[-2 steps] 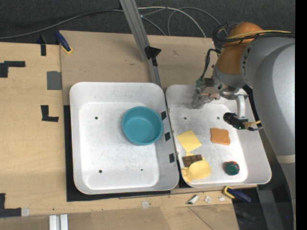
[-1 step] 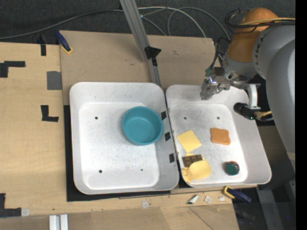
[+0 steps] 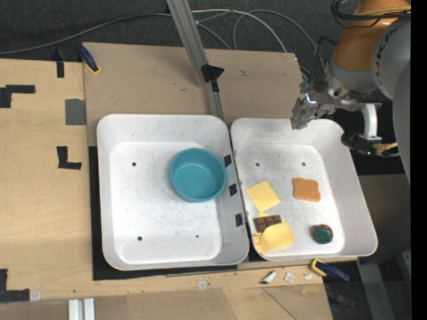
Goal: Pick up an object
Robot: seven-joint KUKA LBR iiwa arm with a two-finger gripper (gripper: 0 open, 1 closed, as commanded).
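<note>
no legible text, no labels, no brands, no numbers

The arm enters at about two o'clock: a rounded grey shell with a glossy orange band wrapped above the wrist. Thin dark cables loop over the top of the orange part. Below it sits a cluster of dark and silver metal fittings, ending in a small grey gripper toward nine o'clock. A white curved piece, perhaps a bracket or handle, projects beneath at five o'clock.
</note>
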